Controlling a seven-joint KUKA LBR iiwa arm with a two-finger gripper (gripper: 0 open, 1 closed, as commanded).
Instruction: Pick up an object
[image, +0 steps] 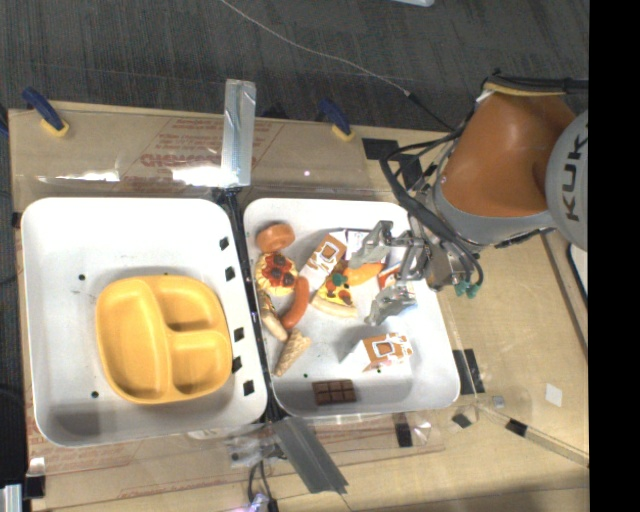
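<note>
Pizza slice (337, 291) seemingly beside tool (385, 268)

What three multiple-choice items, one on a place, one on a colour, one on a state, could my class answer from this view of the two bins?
1. Where does the divided tray lie?
A. left bin
B. right bin
C. on the bench

2. What colour is that tray?
A. white
B. yellow
C. blue

3. How is the gripper placed?
A. above the left bin
B. outside both bins
C. over the toy food in the right bin

Answers: 1 A, it lies flat in the left bin. 2 B, its surface is yellow. 3 C, it hangs above the pizza slice.
</note>
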